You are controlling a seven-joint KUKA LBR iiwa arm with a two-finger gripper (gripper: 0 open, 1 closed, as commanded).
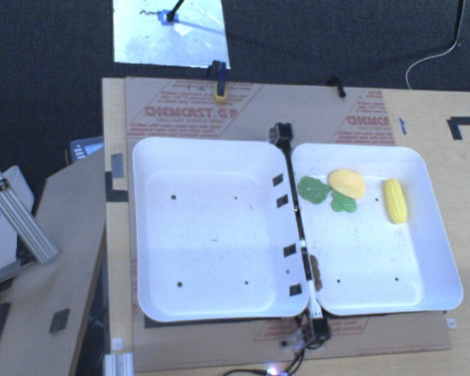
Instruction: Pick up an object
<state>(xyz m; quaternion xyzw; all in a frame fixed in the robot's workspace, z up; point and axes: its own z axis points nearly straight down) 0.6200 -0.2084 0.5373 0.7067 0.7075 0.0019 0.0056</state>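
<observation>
The right bin (423,288) holds three small items near its far side. A yellow rounded object (348,182) lies beside a flat green leafy piece (314,189), which extends under and below it to a second green lobe (345,204). A yellow corn cob (395,200) lies lengthwise to their right, apart from them.
The left bin (211,233) sits next to the right one, joined by a black clip strip (294,225). Both rest on a cardboard sheet (243,108) on the wooden bench. A silver plate (171,22) lies at the back, and a metal rail (16,214) stands at far left.
</observation>
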